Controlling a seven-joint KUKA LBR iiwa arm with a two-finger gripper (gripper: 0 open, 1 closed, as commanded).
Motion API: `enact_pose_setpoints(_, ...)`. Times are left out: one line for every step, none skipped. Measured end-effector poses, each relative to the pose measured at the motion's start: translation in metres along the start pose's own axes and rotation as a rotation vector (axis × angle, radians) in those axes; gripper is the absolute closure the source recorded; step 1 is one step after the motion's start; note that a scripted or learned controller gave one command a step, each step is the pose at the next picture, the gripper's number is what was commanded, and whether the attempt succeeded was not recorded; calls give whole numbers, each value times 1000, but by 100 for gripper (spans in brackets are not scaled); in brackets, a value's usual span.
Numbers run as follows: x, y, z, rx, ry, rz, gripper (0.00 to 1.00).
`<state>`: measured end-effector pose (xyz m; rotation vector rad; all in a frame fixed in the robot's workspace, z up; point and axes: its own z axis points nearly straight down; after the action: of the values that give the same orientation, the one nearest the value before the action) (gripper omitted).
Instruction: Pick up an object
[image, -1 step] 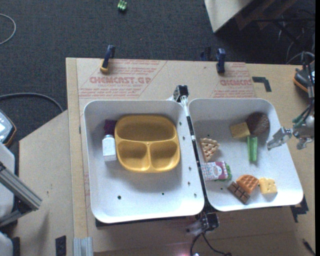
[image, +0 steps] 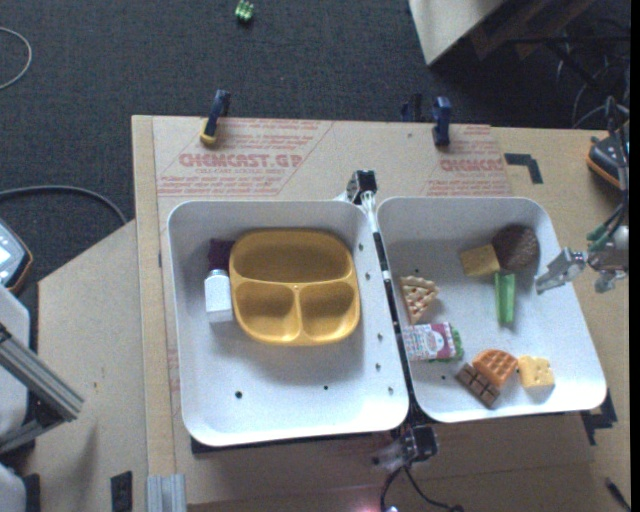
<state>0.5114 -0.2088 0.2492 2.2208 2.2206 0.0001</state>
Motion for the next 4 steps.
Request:
enact_pose_setpoints(2, 0, 42, 6, 3, 0, 0)
enact_pose_setpoints(2, -2, 85, 6, 3, 0, 0)
enact_pose_setpoints(4, 2, 129, 7, 4, 0, 0)
enact_pose_setpoints(5, 1, 167, 6, 4, 0, 0)
